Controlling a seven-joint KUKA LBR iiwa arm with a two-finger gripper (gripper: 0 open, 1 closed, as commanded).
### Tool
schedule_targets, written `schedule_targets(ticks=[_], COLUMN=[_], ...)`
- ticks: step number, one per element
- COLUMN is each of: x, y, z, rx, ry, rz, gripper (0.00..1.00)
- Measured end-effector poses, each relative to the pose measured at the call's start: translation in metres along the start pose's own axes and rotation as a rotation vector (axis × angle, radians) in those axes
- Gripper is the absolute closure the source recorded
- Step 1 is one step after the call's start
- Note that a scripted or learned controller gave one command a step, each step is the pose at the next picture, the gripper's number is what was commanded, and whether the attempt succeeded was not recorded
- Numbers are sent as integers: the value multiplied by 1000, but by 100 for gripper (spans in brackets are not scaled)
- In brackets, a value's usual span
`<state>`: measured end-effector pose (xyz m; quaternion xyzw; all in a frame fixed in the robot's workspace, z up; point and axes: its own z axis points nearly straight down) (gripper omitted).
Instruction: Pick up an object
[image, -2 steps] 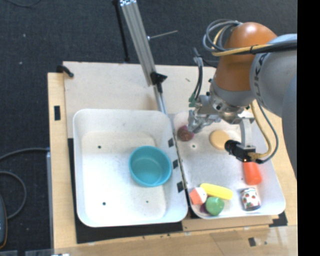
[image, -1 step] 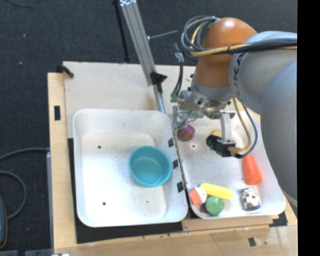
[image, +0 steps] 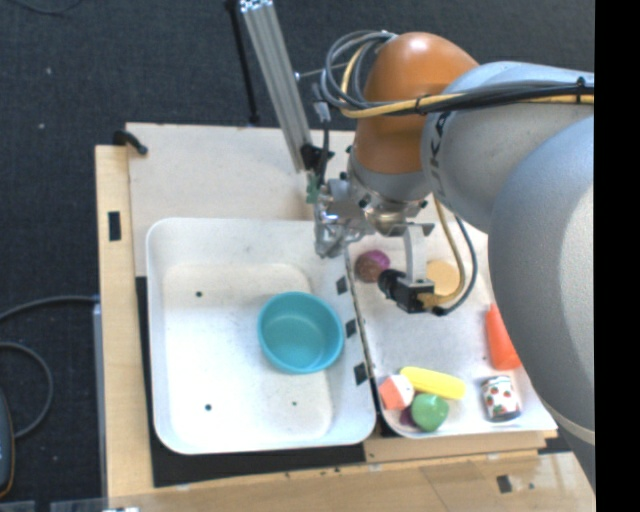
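You have two shallow white bins on the bench; take the blue bowl (image: 300, 332) as your landmark, sitting upright in the left bin (image: 180, 300) toward that bin's right wall. To the bowl's right, across the divide, the right bin (image: 450, 340) holds the loose items. Nearest the bowl's lower right: a red-and-white block (image: 395, 392), a yellow banana-shaped piece (image: 433, 382) touching it, and a green ball (image: 430, 412) just below both. Further right of the bowl, near the bin's far corner: a small white can with red markings (image: 501, 398), and above it an orange carrot-like piece (image: 500, 340), partly hidden by the arm. Up and right of the bowl: a purple round object (image: 373, 265) and, beyond it, a tan disc-like object (image: 443, 275), half covered by cabling. The gripper (image: 332, 240) hangs above and right of the bowl, over the divide between the bins, just beside the purple object; you cannot tell its state from this view, and nothing is seen held in it.
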<state>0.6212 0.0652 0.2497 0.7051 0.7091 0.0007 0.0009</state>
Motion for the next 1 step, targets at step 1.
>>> schedule_targets(ticks=[1], x=[-3], y=[0], z=[0], rx=[1], ry=[-3], rz=[2], gripper=[0])
